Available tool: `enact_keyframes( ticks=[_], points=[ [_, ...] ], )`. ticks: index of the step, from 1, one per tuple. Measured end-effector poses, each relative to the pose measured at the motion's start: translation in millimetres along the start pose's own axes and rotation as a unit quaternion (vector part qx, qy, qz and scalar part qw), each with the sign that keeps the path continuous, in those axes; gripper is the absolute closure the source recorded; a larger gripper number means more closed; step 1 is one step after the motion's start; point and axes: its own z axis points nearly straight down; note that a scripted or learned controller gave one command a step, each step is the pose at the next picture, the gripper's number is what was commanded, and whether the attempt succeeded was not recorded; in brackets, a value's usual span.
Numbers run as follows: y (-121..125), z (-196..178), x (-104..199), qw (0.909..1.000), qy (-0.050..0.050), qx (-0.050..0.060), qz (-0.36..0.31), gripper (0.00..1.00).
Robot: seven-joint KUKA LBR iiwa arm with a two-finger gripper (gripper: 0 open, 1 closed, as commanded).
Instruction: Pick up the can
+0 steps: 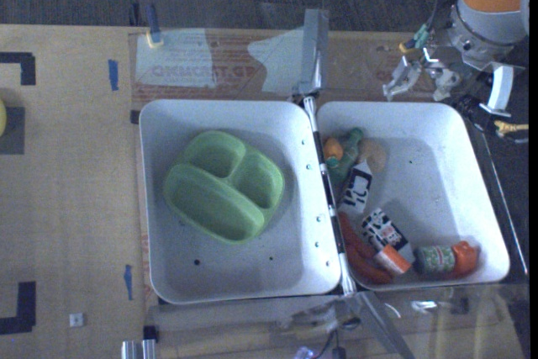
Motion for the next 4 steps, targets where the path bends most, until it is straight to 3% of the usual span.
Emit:
enact_keyframes(
  ticks=[1,2,3,4],
  points=[
    [2.4,155.8,-13.1,0.9998,-0.001,-0.006,-0.021,0.0],
    [3.8,174.8,-18.0,0.9996,-0.001,-0.007,-0.027,0.0],
    [2.8,176.4,-74.7,1.0,-0.001,-0.006,-0.002,0.0],
    [4.9,176.1,-77.7,0.9989,0.003,-0.006,0.046,0.0]
  ],
)
